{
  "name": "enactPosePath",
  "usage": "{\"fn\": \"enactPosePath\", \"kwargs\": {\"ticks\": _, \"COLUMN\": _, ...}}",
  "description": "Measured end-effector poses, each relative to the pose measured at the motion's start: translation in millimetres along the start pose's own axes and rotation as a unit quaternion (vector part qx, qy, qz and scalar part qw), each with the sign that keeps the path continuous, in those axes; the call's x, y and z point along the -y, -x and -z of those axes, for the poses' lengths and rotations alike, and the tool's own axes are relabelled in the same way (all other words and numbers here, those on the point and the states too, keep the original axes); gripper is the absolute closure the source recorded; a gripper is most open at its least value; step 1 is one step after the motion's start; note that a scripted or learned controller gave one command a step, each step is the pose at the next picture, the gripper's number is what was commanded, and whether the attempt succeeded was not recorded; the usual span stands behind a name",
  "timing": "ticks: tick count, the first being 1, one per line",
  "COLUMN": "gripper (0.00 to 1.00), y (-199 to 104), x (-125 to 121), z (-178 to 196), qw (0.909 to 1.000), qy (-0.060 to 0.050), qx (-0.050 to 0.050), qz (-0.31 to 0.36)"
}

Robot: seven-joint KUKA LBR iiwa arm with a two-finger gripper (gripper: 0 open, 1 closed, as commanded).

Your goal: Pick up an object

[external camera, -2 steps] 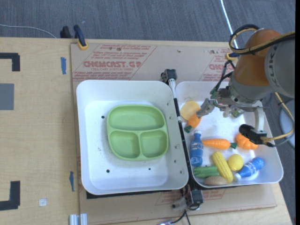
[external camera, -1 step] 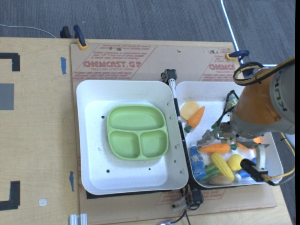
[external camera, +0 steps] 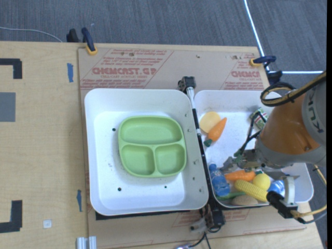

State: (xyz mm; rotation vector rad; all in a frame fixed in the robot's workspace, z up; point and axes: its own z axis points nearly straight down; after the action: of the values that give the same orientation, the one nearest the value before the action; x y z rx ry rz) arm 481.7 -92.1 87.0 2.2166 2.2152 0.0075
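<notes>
Carrot (external camera: 217, 129) lies slantwise, tip toward the bin's (external camera: 306, 191) near-left.

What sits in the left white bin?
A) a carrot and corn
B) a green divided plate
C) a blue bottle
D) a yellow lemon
B: a green divided plate with three compartments lies in the left bin, while the carrot and corn lie in the right bin.

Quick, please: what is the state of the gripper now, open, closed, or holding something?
Two-finger gripper: cannot be told; it is low in the right white bin, above the orange toy carrot.
</notes>
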Motion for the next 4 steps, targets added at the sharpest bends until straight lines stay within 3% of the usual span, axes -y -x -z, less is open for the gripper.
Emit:
{"fn": "enactPosePath", "kwargs": {"ticks": 1, "gripper": 1.0, "y": 1, "x": -2, "z": 11, "qw": 1.0, "qy": 0.003, "qx": 0.002, "qz": -0.001}}
{"fn": "enactPosePath", "kwargs": {"ticks": 2, "gripper": 0.0, "y": 2, "x": -1, "z": 11, "qw": 1.0, "qy": 0.003, "qx": 0.003, "qz": -0.001}}
{"fn": "enactPosePath", "kwargs": {"ticks": 3, "gripper": 0.0, "y": 4, "x": 1, "z": 0, "qw": 1.0, "qy": -0.002, "qx": -0.001, "qz": 0.0}}
{"fn": "enactPosePath", "kwargs": {"ticks": 4, "gripper": 1.0, "y": 6, "x": -1, "z": 11, "qw": 1.0, "qy": 0.002, "qx": 0.001, "qz": -0.001}}
